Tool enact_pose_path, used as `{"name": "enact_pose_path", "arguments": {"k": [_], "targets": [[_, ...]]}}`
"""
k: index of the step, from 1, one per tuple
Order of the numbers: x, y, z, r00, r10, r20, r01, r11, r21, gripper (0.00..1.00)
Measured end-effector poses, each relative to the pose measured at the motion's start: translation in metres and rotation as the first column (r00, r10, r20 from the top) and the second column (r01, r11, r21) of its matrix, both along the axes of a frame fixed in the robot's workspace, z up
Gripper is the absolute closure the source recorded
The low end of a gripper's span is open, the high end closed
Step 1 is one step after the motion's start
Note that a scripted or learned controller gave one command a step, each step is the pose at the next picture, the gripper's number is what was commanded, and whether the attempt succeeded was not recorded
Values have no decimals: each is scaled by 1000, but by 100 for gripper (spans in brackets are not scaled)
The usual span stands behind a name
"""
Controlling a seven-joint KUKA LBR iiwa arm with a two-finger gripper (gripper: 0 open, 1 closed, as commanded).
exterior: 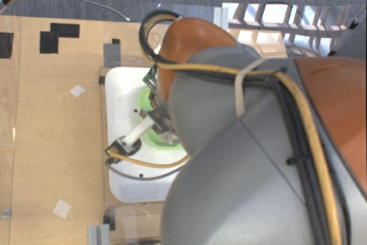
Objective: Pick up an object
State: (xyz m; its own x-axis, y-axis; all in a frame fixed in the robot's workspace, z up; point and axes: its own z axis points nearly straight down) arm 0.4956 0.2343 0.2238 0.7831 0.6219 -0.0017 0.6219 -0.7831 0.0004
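Note:
The grey arm with its orange band (195, 37) covers most of the right side and reaches down into the left white bin (120, 89). Its gripper (160, 123) hangs low over a bright green object (153, 138) lying in the middle of that bin. The metal head hides most of the green object, and only its left rim and a strip higher up (143, 101) show. A white tube with a black end (125, 144) sticks out leftward from the gripper, with a yellow cable (155, 164) looping from it back to the arm.
The bin's left wall (107, 123) borders the bare wooden bench (51, 140), which carries black markers (57, 36) at the back left. A clear rack (287, 20) stands at the back right. The arm hides the right bin.

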Motion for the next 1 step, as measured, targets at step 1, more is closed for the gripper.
{"name": "enact_pose_path", "arguments": {"k": [1], "targets": [[-8,1,40,923,384,3,-384,923,2,100]]}}
